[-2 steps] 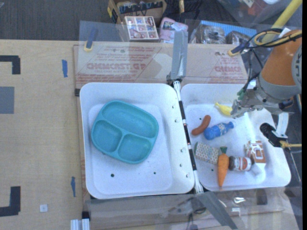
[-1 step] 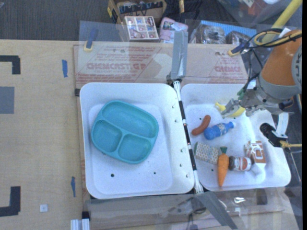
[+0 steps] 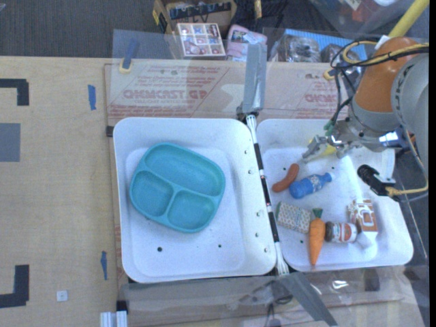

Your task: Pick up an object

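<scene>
My gripper hangs over the far part of the right bin, open, with nothing between its fingers. Just below and left of it lie a red sausage and a blue bottle, side by side. Nearer the front are an orange carrot, a speckled packet, a small jar with a red label and a white and orange carton.
The left bin holds a teal divided plate. A grey divider stands behind the seam between the bins. Cardboard boxes and clutter lie beyond the bench's far edge. The arm's orange band looms over the right bin's far right corner.
</scene>
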Available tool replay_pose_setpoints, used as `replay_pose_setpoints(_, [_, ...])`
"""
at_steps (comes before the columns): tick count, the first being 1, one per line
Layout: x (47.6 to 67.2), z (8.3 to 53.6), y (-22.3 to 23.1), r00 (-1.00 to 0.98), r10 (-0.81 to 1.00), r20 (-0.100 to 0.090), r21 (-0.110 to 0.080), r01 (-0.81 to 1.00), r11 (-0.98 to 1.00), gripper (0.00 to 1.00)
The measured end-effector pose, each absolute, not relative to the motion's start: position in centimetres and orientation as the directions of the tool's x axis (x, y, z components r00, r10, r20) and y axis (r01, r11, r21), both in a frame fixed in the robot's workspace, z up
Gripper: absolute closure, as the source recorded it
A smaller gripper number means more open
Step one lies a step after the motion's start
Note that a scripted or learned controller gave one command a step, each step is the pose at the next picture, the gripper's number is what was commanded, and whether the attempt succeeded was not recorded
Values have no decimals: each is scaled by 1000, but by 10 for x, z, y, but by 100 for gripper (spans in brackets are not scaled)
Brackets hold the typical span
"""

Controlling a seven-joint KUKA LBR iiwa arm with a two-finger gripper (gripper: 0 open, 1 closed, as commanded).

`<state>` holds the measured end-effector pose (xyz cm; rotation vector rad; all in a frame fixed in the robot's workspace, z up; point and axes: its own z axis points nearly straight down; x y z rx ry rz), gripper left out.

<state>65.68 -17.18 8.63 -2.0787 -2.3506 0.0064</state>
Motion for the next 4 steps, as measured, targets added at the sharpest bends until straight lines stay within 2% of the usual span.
replay_pose_setpoints(1, [658,97,-171,-124,992,-1,-2,992,124,100])
replay_pose_setpoints(2, [658,97,-171,-124,992,-1,-2,992,124,0])
replay_pose_setpoints(4, [652,87,-100,-433,902,-3,3,902,433,0])
